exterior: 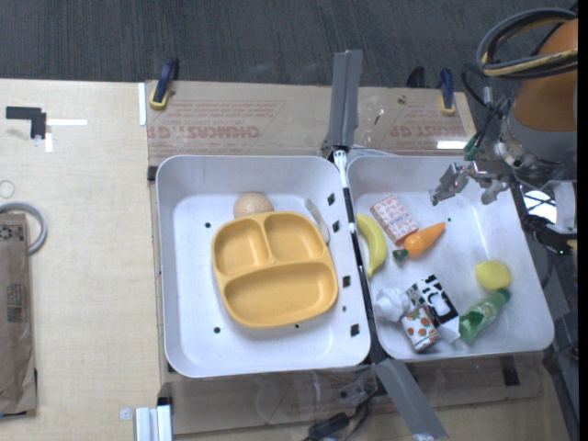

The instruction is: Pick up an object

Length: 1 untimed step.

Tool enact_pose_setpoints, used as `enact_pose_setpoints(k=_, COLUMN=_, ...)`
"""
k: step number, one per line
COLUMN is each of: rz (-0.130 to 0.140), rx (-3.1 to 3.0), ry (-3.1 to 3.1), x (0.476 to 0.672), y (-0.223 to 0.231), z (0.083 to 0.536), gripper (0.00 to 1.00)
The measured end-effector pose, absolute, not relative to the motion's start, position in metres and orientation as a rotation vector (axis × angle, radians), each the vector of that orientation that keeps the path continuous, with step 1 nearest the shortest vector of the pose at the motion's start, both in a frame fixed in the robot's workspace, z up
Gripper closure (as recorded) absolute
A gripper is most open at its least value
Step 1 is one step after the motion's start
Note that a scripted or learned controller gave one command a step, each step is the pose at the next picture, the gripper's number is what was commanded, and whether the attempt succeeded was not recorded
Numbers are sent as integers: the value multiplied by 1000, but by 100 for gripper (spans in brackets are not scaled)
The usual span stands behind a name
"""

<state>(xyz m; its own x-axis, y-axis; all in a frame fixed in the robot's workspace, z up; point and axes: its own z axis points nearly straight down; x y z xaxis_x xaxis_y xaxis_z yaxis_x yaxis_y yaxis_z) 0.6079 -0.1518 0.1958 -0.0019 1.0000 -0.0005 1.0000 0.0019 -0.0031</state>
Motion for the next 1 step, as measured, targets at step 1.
enact_pose_setpoints(k=1, rz=5, rx=-2397, ry=-2026, x=508, y=-191, z=211, gripper=0)
